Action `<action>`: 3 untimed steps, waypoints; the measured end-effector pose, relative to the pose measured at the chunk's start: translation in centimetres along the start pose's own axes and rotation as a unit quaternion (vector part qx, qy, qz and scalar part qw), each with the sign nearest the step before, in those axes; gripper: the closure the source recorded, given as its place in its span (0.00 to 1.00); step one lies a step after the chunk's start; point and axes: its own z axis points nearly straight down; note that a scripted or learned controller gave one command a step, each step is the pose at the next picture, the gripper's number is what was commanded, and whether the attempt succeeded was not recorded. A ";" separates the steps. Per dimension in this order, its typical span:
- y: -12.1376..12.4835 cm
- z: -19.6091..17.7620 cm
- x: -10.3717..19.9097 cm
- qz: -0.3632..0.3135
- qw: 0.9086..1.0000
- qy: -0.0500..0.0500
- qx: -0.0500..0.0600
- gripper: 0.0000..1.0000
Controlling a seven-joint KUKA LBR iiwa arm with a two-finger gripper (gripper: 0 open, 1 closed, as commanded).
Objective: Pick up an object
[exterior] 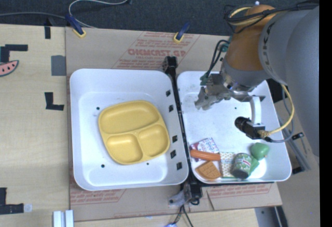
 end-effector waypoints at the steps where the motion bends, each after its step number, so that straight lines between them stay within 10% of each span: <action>1: 3.6 -21.8 -6.6 0.001 1.000 -0.001 -0.003 1.00; 3: -2.0 -21.8 -6.8 0.000 1.000 0.000 -0.002 1.00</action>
